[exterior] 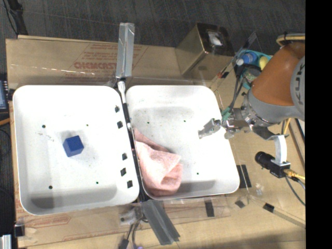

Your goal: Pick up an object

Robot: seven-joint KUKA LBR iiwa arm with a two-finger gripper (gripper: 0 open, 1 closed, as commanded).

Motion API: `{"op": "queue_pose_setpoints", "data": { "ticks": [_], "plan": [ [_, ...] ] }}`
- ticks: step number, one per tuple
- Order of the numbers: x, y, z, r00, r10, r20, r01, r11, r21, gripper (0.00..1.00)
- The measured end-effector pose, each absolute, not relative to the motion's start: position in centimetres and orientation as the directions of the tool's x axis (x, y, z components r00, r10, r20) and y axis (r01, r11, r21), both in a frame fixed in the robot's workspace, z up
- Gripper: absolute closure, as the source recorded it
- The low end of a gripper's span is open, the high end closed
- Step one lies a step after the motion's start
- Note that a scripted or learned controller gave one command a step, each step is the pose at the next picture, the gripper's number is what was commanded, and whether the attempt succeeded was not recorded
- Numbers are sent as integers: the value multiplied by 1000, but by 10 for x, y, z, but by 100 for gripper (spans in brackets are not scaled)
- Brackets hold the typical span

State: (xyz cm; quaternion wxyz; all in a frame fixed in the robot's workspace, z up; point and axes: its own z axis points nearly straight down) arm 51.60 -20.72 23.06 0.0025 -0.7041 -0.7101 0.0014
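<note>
Well, the gripper (pixel 208 128) hangs over the right bin (pixel 171 95), whether spread I cannot tell. That pink cloth (pixel 158 165) looks soft and light; I'd pinch a raised fold

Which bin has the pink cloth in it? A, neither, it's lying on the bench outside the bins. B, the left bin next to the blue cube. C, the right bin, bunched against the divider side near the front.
C: the pink cloth lies crumpled in the right bin, against its left wall, while the blue cube sits alone in the left bin.
</note>
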Motion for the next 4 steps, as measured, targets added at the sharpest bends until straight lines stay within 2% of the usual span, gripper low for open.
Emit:
{"op": "queue_pose_setpoints", "data": {
  "ticks": [1,2,3,4],
  "plan": [
    [479,-210,234,-221,975,2,975,221,-3,0],
    [477,-187,227,64,998,2,998,-64,-4,0],
    [501,-121,92,-223,975,3,975,223,-4,0],
    [501,-122,101,-226,974,3,974,226,-6,100]
  ]
}}
